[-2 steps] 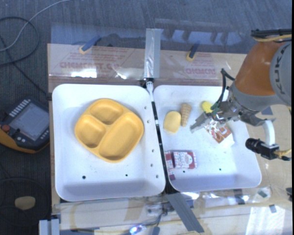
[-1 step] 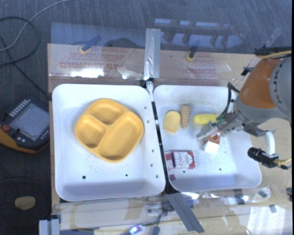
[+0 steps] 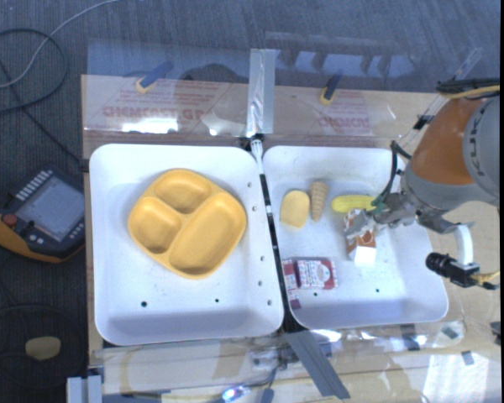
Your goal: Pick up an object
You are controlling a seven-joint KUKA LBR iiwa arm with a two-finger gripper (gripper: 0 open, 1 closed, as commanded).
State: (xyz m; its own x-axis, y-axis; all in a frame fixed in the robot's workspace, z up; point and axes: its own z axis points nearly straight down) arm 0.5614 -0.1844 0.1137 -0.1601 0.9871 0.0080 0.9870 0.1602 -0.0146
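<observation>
Right bin [image 3: 403, 305]: five items; left: one yellow plate [image 3: 187, 222] (fingers [image 3: 371, 217] state unclear).

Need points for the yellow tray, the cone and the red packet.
yellow tray [image 3: 187, 222], camera view, centre where its compartments meet
cone [image 3: 319, 198], camera view, mid-body
red packet [image 3: 311, 274], camera view, middle of top face

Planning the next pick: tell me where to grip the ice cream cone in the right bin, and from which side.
Probably from straight above, across the middle of the ice cream cone. It lies flat, its long axis running up-down in the camera view, narrower toward the top. The yellow rounded piece sits close on its left and the banana on its right, so fingers need to slip into narrow gaps.
</observation>
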